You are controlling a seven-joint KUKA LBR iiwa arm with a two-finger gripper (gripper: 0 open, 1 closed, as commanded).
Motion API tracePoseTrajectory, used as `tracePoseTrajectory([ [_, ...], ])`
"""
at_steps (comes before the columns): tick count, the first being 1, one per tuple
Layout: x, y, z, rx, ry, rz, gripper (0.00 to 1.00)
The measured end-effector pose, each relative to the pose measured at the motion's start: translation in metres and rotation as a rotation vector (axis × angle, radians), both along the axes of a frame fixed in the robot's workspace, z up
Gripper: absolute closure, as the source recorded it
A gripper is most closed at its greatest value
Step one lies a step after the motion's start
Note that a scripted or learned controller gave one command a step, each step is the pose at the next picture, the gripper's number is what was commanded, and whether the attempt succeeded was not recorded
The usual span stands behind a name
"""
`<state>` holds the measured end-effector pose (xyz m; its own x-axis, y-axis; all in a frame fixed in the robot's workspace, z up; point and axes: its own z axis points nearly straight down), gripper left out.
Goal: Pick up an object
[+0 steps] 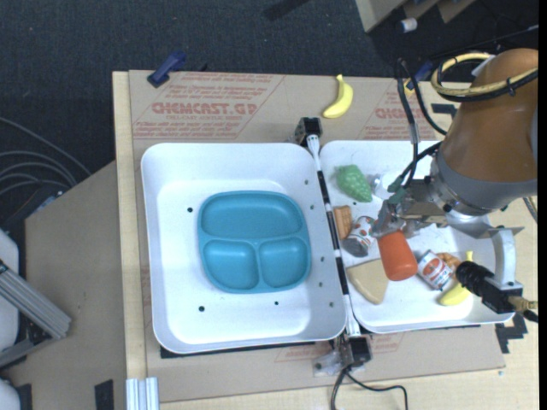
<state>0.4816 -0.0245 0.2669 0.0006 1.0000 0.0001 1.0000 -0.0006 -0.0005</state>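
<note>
The right bin [410,316] holds several small objects. A green leafy piece [352,182] lies at its back left, with a brown item [343,221] against the left wall. A small silver can [358,239] sits beside an orange-red cylinder [397,256], and a tan wedge [370,282] lies in front of them. A red and white can [437,270] and a yellow piece [456,295] sit further right. My gripper [391,217] hangs low over the bin's middle, just above the orange-red cylinder and right of the silver can. The arm hides the bin's right part.
The left bin [171,186] holds a blue divided plate [254,240]. A yellow banana [338,99] and a blue clip [166,69] lie on the cardboard behind the bins. A black clamp [308,130] sits where the bins meet at the back.
</note>
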Motion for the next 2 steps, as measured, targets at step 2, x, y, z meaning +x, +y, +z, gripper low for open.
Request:
tracePoseTrajectory([
  [2,-0.003,0.009,-0.002,0.001,0.003,0.001,1.0],
])
